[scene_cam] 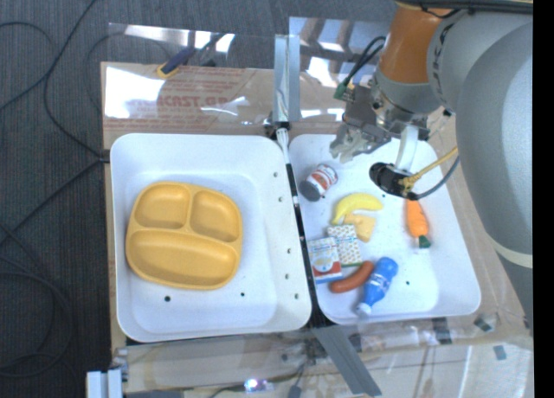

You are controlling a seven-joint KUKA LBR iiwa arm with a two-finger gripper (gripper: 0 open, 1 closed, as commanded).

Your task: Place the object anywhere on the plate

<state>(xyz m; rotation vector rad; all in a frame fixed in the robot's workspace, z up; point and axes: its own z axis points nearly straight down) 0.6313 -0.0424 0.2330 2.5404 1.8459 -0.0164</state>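
A yellow plate with three compartments lies in the left bin. The right bin holds several small toys: a red-and-white can on its side, a banana, a cheese wedge, a carrot, two small cartons, a sausage and a blue bottle. My gripper hangs over the far end of the right bin, just up and to the right of the can. It is open and holds nothing.
A metal divider rises between the bins at the back. A black part on the wrist with a yellow cable hangs over the right bin near the carrot. The large grey arm covers the right side.
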